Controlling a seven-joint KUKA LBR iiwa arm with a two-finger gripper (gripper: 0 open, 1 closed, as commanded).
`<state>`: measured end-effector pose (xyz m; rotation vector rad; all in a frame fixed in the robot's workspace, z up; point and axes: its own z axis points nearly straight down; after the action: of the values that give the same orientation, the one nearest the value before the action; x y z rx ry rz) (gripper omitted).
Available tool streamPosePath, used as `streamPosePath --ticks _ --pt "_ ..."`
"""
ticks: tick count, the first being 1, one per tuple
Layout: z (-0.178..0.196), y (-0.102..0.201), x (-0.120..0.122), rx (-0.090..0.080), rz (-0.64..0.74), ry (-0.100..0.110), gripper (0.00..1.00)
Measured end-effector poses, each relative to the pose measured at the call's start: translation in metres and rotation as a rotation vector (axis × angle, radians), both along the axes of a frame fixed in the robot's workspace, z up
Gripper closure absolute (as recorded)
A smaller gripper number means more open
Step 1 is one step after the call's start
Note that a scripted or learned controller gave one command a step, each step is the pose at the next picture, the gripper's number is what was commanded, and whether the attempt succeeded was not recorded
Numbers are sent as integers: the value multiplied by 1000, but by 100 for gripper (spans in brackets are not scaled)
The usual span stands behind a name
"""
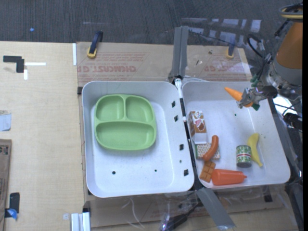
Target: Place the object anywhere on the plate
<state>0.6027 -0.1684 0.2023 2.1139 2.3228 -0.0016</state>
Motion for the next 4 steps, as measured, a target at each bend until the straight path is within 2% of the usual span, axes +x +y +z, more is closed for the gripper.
streamPosePath --ticks 1,2,3,4 --pt "12 71 -73 1 76 2 100" --pt "-12 125 -85 1 136 4 100" --pt "-4 213 -84 0 196 2 100" --pt "-2 265 -25 0 286 3 100"
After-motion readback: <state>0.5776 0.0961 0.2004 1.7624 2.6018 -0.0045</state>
